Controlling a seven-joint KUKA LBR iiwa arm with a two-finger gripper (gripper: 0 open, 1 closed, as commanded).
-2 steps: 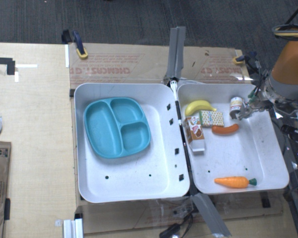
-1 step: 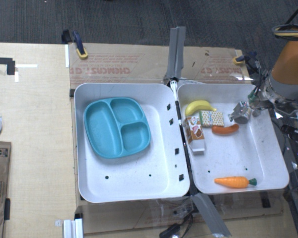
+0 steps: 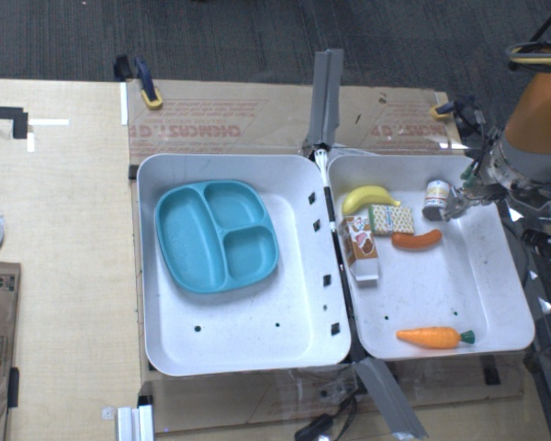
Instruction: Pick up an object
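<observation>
Camera view, read from the left, gives us the bench (image 3: 55,182) and then the left bin (image 3: 165,338), which carries a blue divided plate (image 3: 218,235). We would leave that plate alone: it is wide, flat and smooth, with little for two fingers to close on.

Across the divider, the right bin (image 3: 496,283) has a cluster near its top left corner. A small carton (image 3: 361,249) lies beside the divider, a yellow banana (image 3: 368,197) sits above it, a small printed box (image 3: 391,219) touches the banana, and an orange sausage (image 3: 416,240) lies just right of the box. An orange carrot (image 3: 433,338) lies well apart, near the front rim.

Further right, a small can (image 3: 436,197) stands just beside the pincer (image 3: 456,204), so we judge it the likely target. It looks light, rigid and smooth-sided, so it may slip or tip; we would close across its round body, low down. We cannot tell how far the pincer is parted, and nothing is visibly held between its tips.

The carrot looks an easier alternative, taken across its middle.
</observation>
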